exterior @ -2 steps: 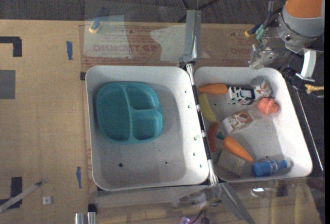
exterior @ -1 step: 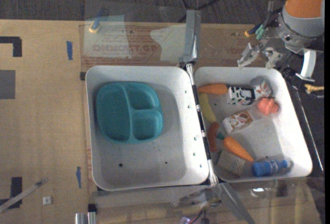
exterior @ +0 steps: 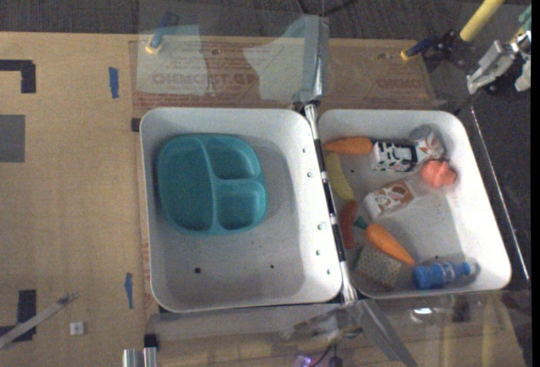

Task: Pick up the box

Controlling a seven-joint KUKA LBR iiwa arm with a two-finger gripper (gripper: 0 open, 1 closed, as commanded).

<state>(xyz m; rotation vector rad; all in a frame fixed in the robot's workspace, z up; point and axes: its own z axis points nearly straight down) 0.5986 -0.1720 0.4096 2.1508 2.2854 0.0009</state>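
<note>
While the tool [exterior: 504,62] hangs at the frame's upper right, off the bins, its opening impossible to tell, the box [exterior: 390,200] lies mid right bin [exterior: 494,213], ungrasped. Reach not begun; next: descend between carrot [exterior: 389,243] and carton [exterior: 395,156].

1. You see even, moderately bright light from overhead, with no harsh shadows.
2. A soft shadow sits to the right of the teal tray [exterior: 212,183] in the left bin [exterior: 165,272].
3. Faint glare washes the clear panels [exterior: 221,62] behind the bins.
4. Fine detail looks soft and slightly grainy throughout.
</note>
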